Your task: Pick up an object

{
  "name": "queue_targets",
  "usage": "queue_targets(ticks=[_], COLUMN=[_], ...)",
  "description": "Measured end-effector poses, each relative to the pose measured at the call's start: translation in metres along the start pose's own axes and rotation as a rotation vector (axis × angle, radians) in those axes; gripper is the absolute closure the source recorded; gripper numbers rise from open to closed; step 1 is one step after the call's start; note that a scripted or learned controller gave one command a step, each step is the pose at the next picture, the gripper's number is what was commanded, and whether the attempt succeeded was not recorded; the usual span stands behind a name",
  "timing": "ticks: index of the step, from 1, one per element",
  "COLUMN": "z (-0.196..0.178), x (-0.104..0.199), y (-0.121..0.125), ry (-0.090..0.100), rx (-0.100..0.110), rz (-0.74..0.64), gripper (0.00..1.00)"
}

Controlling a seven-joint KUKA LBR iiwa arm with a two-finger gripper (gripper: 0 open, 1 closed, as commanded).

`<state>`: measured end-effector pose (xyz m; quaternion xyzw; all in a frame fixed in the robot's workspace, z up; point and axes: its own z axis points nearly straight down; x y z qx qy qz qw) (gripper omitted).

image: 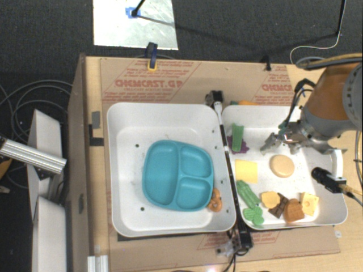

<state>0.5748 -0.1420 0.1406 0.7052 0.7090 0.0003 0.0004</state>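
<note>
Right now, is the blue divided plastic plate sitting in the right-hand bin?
No, the blue divided plastic plate lies in the left white bin.

The right bin (340,208) holds a scatter of small toy foods. A green block (237,136) stands at the far left over a purple piece (244,147). A yellow square (246,171) lies flat mid-left, a round tan bun (282,166) just right of it. Green pods (249,200), an orange chunk (270,199), brown bits (288,209) and a yellow wedge (309,203) line the near side.
</note>
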Motion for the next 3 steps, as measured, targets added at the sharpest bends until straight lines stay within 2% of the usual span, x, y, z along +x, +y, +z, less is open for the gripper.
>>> queue_targets(ticks=[1, 2, 3], z=[-0.045, -0.037, -0.017], x=[0.082, 0.003, 0.047], y=[-0.022, -0.001, 0.023], ry=[0.001, -0.001, 0.000], rx=[0.001, -0.003, -0.002], rz=[-0.002, 0.006, -0.002], gripper=[0.00, 0.00, 0.00])
